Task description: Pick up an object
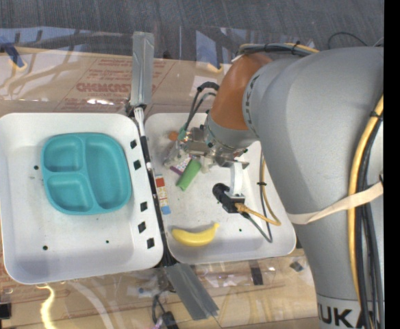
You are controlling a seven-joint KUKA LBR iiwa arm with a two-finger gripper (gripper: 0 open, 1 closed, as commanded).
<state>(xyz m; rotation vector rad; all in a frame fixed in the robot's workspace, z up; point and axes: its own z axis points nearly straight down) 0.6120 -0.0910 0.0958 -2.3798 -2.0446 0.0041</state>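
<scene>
In your right bin (274, 242), a yellow banana (194, 234) lies flat near the front edge, its curve opening upward. Farther back, a green cylindrical object (188, 175) rests tilted on the bin floor (what it is, you cannot tell), just beside a small cluster of mixed items (175, 157) too small to identify. In your left bin (15, 252), a teal divided tray (86, 173) sits flat.

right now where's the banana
The banana lies in the right bin, near its front edge and close to the divider between the bins, below the green object and apart from the gripper.
</scene>
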